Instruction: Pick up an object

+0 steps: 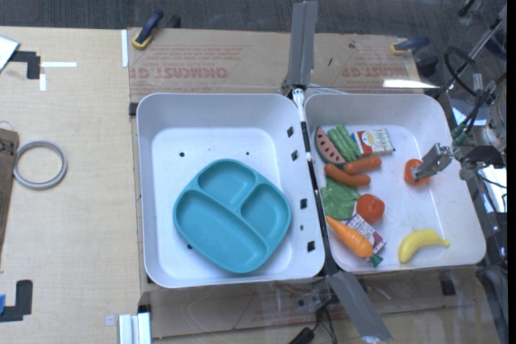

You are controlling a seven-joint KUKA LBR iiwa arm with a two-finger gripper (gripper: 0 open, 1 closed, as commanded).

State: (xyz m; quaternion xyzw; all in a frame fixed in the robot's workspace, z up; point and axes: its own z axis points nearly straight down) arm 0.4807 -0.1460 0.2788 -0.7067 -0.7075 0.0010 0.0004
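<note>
Two white bins sit side by side on the tabletop (72, 93). Left bin (161, 125) holds a teal divided plate (232, 214). Right bin (427, 113) holds toy food: a watermelon slice (324, 146), green beans (345, 142), a small carton (376, 141), a sausage (355, 166), a lettuce leaf (339, 200), a tomato (370, 208), a carrot (350, 236) and a banana (421, 243) at the near right. Reaching in from the right, the tool (427, 167) sits low against a small red object (415, 171); whether its fingers are open or closed cannot be told. A tape roll (37, 164) lies far left.

Glossy white plastic bins (153, 197), matt teal plastic plate (232, 213) (smooth), pale wood-look bench (72, 238).
</note>
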